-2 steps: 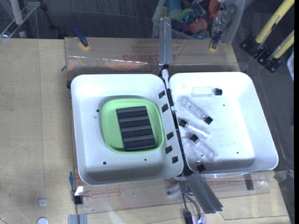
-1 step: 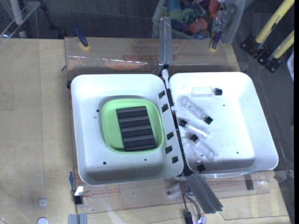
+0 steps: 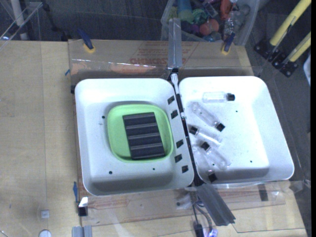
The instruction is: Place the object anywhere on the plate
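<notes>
**Two white bins on a wood bench**

Wood bench [image 3: 34, 132] lies under two white bins. The left bin [image 3: 89, 132] holds one green plate [image 3: 112, 132]. One black block [image 3: 143, 136] lies flat on the plate, near its middle. The block is dark and square-ish, with four raised bars across its top. It sits a bit turned, and green rim shows on all sides of it.

The right bin [image 3: 256, 132] holds about five small clear tubes [image 3: 213, 97] with black caps. They lie on their sides, mostly near the wall between the bins. A row of black clips [image 3: 174, 114] runs along that wall.

Behind the bins stands one clear box [image 3: 212, 9] full of bright toys. Two blue clamps [image 3: 88, 46] sit at the back of the bench.

Nothing lies over the block. I cannot tell if the pincer is open or closed.
</notes>
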